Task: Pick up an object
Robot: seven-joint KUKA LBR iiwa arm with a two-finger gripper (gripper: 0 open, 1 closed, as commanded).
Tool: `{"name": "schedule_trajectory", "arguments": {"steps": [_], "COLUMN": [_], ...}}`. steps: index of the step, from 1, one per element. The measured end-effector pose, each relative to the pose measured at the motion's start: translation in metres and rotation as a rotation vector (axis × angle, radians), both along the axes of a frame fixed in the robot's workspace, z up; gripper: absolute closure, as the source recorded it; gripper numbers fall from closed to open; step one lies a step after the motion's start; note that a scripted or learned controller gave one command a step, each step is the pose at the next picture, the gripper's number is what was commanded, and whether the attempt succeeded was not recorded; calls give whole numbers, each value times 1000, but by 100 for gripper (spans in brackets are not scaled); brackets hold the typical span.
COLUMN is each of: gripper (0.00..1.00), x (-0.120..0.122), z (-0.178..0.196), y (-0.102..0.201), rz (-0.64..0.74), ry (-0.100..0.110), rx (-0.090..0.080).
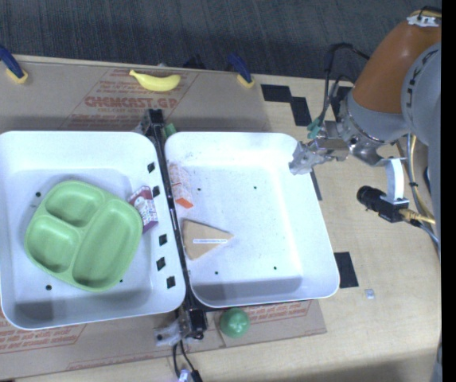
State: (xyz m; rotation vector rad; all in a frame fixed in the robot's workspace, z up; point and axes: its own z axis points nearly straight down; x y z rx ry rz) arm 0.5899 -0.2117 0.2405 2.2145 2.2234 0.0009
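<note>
My gripper (302, 160) hangs over the top right corner of the right bin (291, 213), with nothing visibly held. In that bin a tan sandwich wedge (204, 239) lies near the left wall, well to the left of and below the gripper. A small orange piece (183, 203) sits just above the wedge. The left bin (9, 213) holds a green divided plate (83, 233) and a dark red wrapper (143, 206) at the plate's right edge.
A yellow banana (155, 79) lies on the cardboard behind the bins. A green ball (233, 322) sits on the cardboard in front of the right bin. Blue clamps (9, 63) hold the cardboard's back edge. Cables and a black fitting (379, 202) hang beside the arm.
</note>
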Motion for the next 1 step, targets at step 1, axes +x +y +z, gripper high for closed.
{"name": "schedule_trajectory", "arguments": {"steps": [1], "gripper": [0], "x": [0], "z": [-1], "y": [0], "rz": [0], "ry": [2], "rx": [1]}}
